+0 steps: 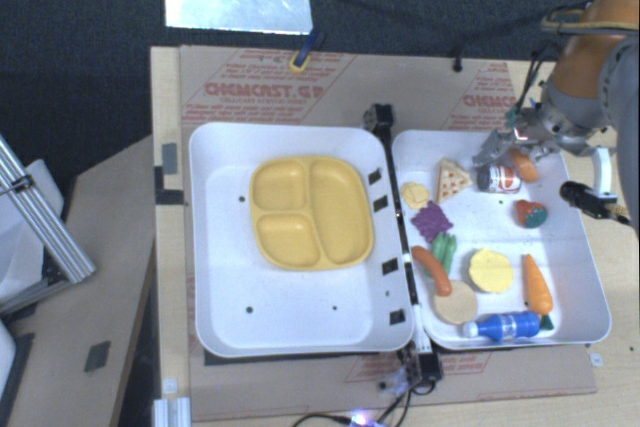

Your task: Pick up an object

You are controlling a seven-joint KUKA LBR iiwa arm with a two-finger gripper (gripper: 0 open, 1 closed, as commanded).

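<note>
At the near edge of the right bin a blue bottle lies on its side, with a tan disc just beside its left end. Behind these, from left to right, lie a red sausage, a yellow round slice and an orange carrot. A green vegetable touches the sausage, and a purple grape cluster sits just behind it. A red and green strawberry lies toward the bin's right edge. Farther back, a pale yellow piece and a pizza slice lie near the left wall. A small can lies on its side toward the far right corner, with an orange piece touching it. The gripper stands directly above the can, close to the far edge; whether it is released or clenched cannot be told. In the left bin, a yellow divided plate rests at the centre.
</note>
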